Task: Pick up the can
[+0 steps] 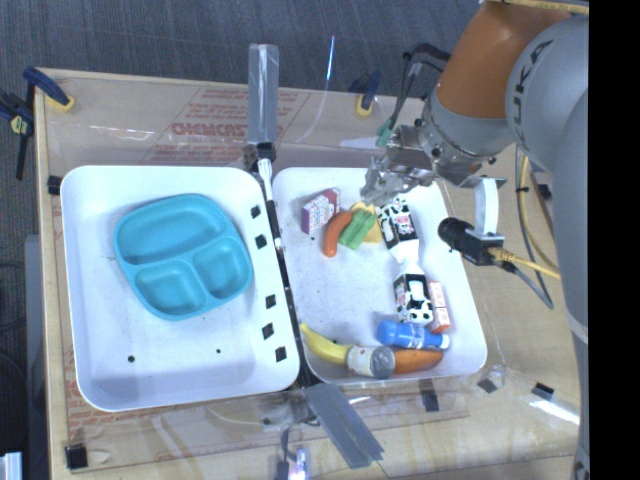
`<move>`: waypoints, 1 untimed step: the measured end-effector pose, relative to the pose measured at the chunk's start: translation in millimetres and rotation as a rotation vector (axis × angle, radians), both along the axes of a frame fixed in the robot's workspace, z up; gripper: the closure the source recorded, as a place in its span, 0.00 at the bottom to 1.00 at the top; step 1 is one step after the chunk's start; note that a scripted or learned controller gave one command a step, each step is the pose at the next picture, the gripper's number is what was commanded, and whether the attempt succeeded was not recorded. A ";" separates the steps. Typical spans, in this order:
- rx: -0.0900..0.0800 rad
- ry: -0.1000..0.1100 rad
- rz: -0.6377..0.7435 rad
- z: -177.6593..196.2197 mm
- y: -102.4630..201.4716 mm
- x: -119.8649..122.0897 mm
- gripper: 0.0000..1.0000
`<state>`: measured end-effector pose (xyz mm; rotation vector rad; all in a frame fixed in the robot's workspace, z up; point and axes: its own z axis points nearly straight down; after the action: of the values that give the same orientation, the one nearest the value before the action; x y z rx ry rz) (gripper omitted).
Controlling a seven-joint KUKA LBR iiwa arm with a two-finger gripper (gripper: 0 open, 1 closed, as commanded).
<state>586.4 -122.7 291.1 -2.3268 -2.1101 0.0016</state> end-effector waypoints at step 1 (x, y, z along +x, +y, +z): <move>0.001 0.003 -0.106 4.5 55.9 -35.2 1.00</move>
<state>551.2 -66.7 295.6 -2.4334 -1.9820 0.0040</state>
